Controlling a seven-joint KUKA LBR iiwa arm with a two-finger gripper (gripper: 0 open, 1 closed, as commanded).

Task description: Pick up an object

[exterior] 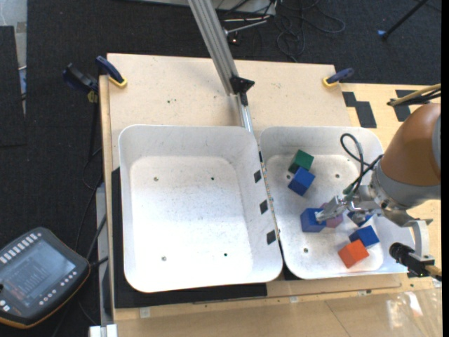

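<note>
Claw low in right bin, tips against blue cube and purplish block; opening and hold impossible to judge. Nothing lifted yet; cubes on bin floor. Grasp, lift remain

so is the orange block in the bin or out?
In. The orange block lies on the right bin's floor, near its front edge, beside a blue block.

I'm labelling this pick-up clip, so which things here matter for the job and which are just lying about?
For the job:
gripper
blue block beside it
purple block
other blocks: green, blue, blue, orange
right bin

Just lying about:
left bin
handheld controller
clamps
</note>
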